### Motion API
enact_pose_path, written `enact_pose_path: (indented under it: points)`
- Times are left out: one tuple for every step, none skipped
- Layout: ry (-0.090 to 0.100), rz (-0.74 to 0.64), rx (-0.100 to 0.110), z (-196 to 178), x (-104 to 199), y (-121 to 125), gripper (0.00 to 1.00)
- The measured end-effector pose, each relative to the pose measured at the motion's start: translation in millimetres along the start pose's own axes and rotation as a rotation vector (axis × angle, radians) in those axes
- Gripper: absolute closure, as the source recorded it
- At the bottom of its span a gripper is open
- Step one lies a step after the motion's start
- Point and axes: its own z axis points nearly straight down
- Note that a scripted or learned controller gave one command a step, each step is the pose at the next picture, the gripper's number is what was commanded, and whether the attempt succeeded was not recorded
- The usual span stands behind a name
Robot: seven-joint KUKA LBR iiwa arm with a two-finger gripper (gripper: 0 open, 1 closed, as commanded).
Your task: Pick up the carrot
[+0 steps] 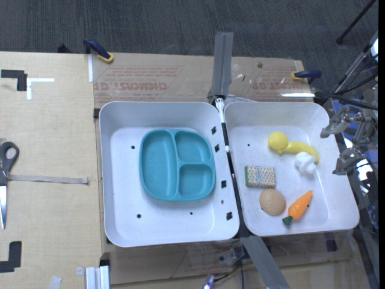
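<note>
Carrot: lying in right bin, near its front right corner, green end toward front edge. Just beside tan ball; patterned block nearby, yellow toy toward rear. Teal divided plate in left bin. Hand state: cannot tell.

We are seeing the scissors cut off by the left edge, one handle and part of the blades showing. The metal framework at the right is running out past the edge, too tangled to make out. Print on the small patterned block is staying too small to read.
</note>
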Motion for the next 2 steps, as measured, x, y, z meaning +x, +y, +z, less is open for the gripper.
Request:
enact_pose_path:
  points:
    - [0.001,-0.175,-0.001,197.8,25.6,7.5,0.0]
    - [0.001,-0.251,-0.002,197.9,28.0,85.3,0.0]
